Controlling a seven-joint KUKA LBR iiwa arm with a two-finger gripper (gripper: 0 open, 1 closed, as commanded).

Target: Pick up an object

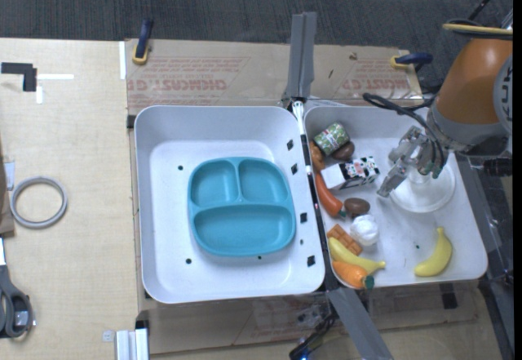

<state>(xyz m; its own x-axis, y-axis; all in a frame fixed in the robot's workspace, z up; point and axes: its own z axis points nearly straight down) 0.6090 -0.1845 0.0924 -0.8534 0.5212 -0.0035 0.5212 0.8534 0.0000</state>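
The right bin [469, 211] holds several small items. A green can [331, 138], a black-and-white toy [360, 171], a long orange piece [329, 199], a brown lump [356, 206] and a white ball [364, 229] lie along its left side. A yellow banana [435, 256] rests near the front right. A clear, whitish round dish [426, 189] sits at mid right. My gripper [399, 164] hangs over the dish's left edge, fingers apart, with nothing visible between them.
The left bin [155, 211] holds a teal divided plate [242, 206]. Another yellow piece [352, 252] and an orange carrot [351, 274] crowd the right bin's front left corner. A grey divider post [301, 56] stands between the bins at the back. A tape ring [36, 202] lies on the bench at left.
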